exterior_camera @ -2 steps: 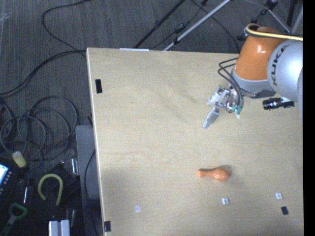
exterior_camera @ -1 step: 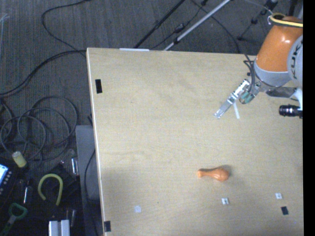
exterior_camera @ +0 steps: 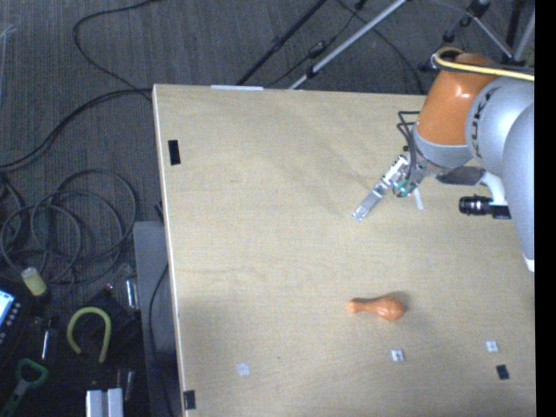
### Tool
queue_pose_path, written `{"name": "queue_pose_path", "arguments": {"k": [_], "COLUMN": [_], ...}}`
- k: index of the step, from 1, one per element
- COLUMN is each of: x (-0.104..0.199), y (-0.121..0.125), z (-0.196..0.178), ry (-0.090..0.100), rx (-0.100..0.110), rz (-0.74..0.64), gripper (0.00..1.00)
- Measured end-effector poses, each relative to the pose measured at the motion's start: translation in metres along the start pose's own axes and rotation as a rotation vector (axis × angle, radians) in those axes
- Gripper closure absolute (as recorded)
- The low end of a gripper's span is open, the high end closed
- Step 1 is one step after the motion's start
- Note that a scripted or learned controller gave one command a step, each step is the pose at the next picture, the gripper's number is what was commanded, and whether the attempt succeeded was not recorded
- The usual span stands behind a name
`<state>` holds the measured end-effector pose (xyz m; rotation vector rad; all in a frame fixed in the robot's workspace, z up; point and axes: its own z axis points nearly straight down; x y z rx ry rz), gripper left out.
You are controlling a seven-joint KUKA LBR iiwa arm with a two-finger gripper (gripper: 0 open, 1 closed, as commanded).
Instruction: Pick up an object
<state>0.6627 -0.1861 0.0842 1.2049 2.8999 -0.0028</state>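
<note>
We see the gripper (exterior_camera: 372, 203) hanging over the upper right part of the desk (exterior_camera: 261, 233), reaching in from the arm (exterior_camera: 473, 115) at the right. Its fingers point down and to the left in the view. We cannot tell from this slant whether they stand apart or together; they read as one pale sliver, and nothing shows between them.

The one thing to pick is a small orange object (exterior_camera: 378, 307) lying flat on the desk, toward the lower right. It has a thin neck at its left end and a rounder bulb at its right end, so its long axis runs nearly left to right across the view, the bulb end dipping a touch lower.

The relation that matters: the object lies well apart from the gripper, almost straight below it in the view, that is, nearer the camera, and only a shade to the right. Bare desk lies between them.

We judge that the pick has not begun. The coming move calls for travel toward the near edge, then a descent with the fingers set across the object's short width, probably over the bulb.
</note>
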Motion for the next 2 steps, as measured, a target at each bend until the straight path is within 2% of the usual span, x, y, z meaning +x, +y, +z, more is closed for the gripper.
{"name": "queue_pose_path", "arguments": {"k": [1, 2], "x": [0.000, 0.057], "y": [0.001, 0.041], "z": [-0.010, -0.076], "ry": [-0.003, 0.002], "rx": [-0.002, -0.003], "rz": [0.000, 0.129], "gripper": [1.00, 1.00]}}
